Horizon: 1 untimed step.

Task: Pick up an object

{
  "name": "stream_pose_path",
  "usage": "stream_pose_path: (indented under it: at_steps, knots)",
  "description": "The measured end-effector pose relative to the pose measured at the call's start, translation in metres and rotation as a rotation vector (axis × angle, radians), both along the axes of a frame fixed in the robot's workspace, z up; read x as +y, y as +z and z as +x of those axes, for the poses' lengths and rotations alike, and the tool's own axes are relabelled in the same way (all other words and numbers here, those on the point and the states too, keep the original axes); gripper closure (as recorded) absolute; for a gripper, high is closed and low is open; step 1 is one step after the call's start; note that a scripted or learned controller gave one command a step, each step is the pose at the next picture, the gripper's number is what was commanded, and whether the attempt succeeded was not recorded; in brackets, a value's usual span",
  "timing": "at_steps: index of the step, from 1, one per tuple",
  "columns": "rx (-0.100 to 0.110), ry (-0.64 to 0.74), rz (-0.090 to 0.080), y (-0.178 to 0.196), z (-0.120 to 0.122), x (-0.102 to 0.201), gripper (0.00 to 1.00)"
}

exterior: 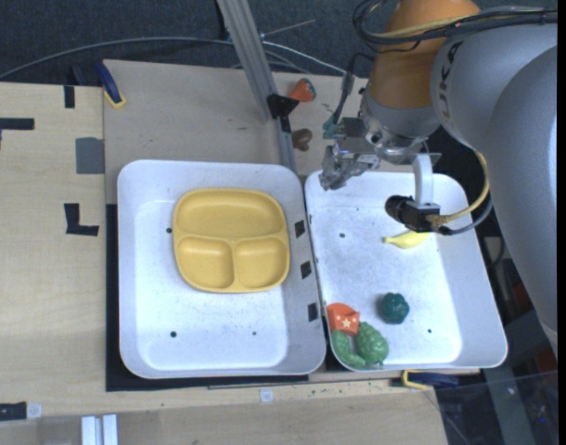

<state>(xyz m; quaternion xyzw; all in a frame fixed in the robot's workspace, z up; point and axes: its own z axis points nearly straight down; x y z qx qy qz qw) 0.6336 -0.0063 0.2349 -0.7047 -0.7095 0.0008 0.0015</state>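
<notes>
My gripper (pixel 337 172) hangs over the far left corner of the right bin (pixel 450 341), with nothing visible between its fingers. A small yellow piece (pixel 405 240) lies in that bin's middle right, below a black part of the arm. A dark green ball (pixel 392 307) rests nearer the front. At the front left corner sit an orange-red block with a star (pixel 343 319) and a green lumpy toy (pixel 365 346), touching each other.
A yellow divided plate (pixel 231 238) lies in the left bin (pixel 144 341). A grey pole (pixel 249 40) slants up from the bins' far edge, with a small orange object (pixel 303 89) and a brown one (pixel 302 139) on the bench beside it.
</notes>
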Motion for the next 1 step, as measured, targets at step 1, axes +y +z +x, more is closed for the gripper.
stream_pose_path:
  at_steps: [1]
  knots:
    - [-0.002, 0.001, 0.001, -0.0067, 0.0139, 0.0626, 1.00]
